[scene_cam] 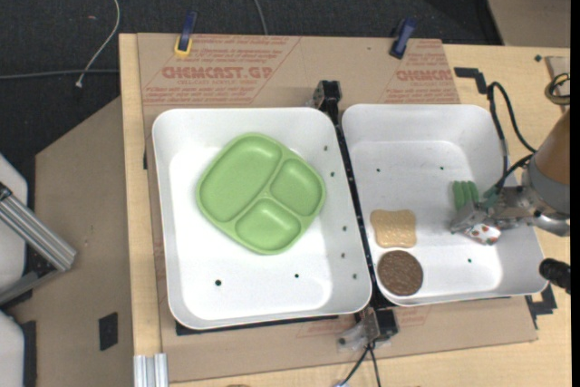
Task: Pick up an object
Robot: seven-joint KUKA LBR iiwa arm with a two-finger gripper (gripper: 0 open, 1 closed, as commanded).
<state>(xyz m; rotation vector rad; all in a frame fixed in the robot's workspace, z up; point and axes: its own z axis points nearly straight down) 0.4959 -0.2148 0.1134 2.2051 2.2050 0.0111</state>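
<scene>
In the right bin (426,127) lie a tan bread slice (394,228), a round brown patty (400,272) at the front edge, and a small green ribbed piece (465,193). My gripper (480,220) is low over the bin's right side, just right of the green piece and touching or nearly touching it. A small red and white object (486,233) sits directly under the gripper, partly hidden by it. I cannot make out whether anything is held.
The left bin (181,285) holds a green plate (261,192) with three compartments. Blue clamps (186,30) (403,36) pin cardboard at the back of the bench. A black cable (500,113) runs along the right bin's far right corner.
</scene>
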